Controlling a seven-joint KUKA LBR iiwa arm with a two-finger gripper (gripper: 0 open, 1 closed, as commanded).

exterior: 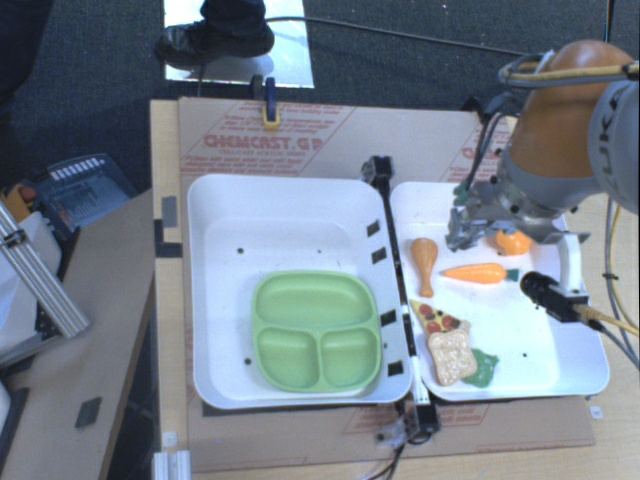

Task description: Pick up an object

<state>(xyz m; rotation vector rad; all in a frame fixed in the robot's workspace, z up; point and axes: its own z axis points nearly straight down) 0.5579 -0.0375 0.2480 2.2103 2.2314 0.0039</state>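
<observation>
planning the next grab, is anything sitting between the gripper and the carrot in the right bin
Nothing visible does. The gripper is low in the right bin, and the carrot lies just in front of it with bare bin floor between. The drumstick lies beside the carrot, off that path.

In the right bin lie a tan drumstick (424, 263), an orange carrot (477, 274) at its three o'clock, a pizza slice (438, 318), toast (452, 356), and, half hidden, perhaps an orange fruit (513, 242).
</observation>
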